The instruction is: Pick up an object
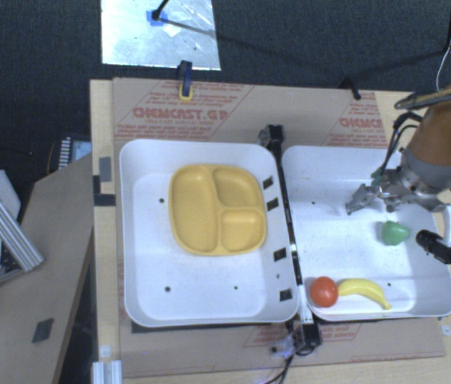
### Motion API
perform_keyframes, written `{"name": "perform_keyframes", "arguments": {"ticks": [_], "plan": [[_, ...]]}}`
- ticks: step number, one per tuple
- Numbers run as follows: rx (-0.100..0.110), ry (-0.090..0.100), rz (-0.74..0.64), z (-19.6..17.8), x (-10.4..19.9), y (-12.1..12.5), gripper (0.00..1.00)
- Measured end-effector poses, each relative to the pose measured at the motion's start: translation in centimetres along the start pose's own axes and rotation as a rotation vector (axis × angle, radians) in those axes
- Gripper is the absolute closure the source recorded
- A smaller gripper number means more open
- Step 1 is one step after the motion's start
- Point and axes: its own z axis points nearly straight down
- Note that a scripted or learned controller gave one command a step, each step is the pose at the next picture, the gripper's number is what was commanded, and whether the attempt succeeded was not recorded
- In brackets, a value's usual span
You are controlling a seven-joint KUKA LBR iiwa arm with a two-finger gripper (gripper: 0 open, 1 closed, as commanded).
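In the right bin (pixel 329 238), a small green object (pixel 395 233) lies near the right side. A red tomato-like ball (pixel 324 292) and a yellow banana (pixel 365 291) sit side by side at the front edge. My gripper (pixel 373 201) hangs over the bin's upper right part, just up and left of the green object. Its grey fingers (pixel 358 201) are spread open with nothing between them. The arm's orange band (pixel 441 134) shows above it at the right.
The left bin (pixel 141 294) holds a yellow divided plate (pixel 216 209). A black divider strip (pixel 283 214) runs between the two bins. A black part of the arm (pixel 437 246) juts over the right bin's right rim.
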Motion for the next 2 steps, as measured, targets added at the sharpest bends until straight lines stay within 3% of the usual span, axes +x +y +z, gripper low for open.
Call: {"name": "perform_keyframes", "arguments": {"ticks": [1,2], "plan": [[-0.003,-0.001,0.000,1.5,0.0,0.1,0.00],[-0.007,-0.002,0.000,0.3,0.0,0.2,1.00]]}}
